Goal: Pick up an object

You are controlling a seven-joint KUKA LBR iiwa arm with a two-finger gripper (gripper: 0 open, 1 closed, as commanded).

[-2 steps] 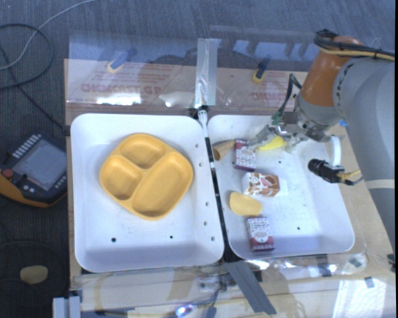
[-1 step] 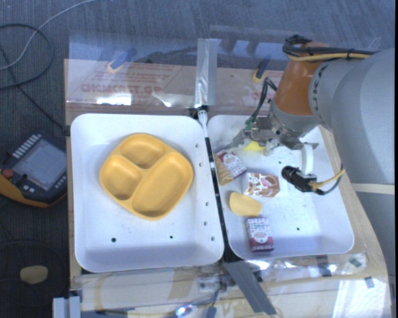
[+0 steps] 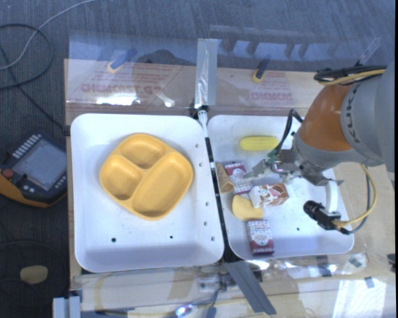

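The end effector (image 3: 270, 166) hovers low over the right bin (image 3: 331, 244); whether it is apart or together, I cannot tell. Descend squarely onto the snack packet (image 3: 269, 195) at its six o'clock.

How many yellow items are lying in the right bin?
2: a yellow corn cob near the far wall and a yellow chip-like piece in the middle, beside the packets. The arm may hide others.
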